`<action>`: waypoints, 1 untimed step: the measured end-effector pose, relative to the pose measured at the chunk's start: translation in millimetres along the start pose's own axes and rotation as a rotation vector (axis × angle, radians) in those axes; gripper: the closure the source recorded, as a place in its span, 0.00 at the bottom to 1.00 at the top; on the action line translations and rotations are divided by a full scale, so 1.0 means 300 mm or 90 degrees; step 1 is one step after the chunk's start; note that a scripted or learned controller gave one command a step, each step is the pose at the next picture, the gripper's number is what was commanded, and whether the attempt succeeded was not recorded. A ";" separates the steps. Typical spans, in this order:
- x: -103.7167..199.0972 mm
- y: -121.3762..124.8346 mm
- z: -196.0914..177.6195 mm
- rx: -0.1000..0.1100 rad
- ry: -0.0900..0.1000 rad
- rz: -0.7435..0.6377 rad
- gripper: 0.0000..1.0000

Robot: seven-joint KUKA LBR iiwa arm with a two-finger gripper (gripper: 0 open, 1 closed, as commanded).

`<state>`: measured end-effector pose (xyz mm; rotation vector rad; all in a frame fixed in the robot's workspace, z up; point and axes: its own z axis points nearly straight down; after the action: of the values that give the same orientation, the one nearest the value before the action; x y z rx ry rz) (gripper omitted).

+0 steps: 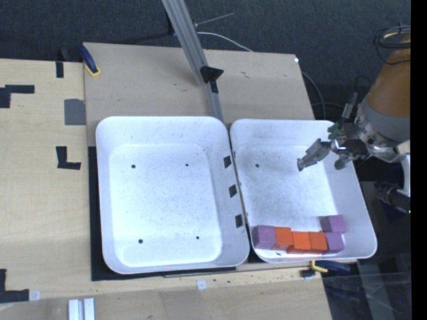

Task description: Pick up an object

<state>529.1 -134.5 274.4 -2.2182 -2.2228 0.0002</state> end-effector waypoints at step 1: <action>0.234 0.206 0.292 0.003 0.001 -0.004 0.00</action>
<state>590.9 -64.3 186.7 -2.2085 -2.2266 0.0046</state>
